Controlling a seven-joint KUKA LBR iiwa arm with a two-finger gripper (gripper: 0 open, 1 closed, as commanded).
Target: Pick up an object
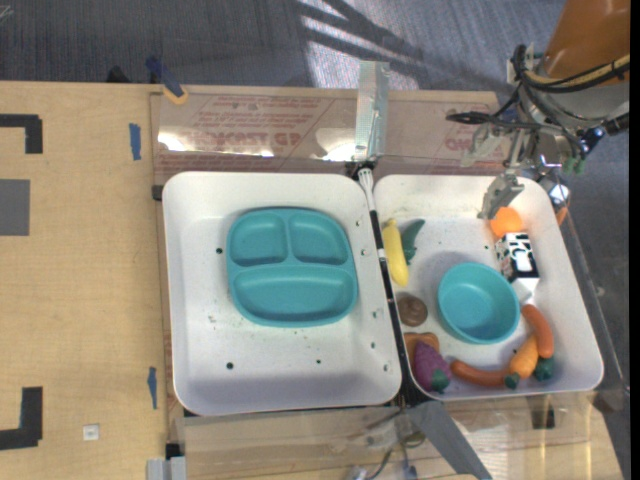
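Observation:
The right bin (585, 298) holds several toys. An orange ball (505, 220) lies at its far right, with a white box with black print (518, 258) just in front of it. A teal bowl (478, 303) sits in the middle and a yellow banana (396, 253) lies along the left wall. My gripper (525, 196) hangs over the bin's far right corner, just above and behind the orange ball. It is open, and nothing sits between its fingers (496, 196).
A teal divided plate (292, 266) lies in the left bin (190, 298). Near the right bin's front lie a purple toy (432, 366), a sausage (478, 374), a carrot (525, 353) and a brown disc (413, 311). A clear divider (372, 118) stands behind the bins.

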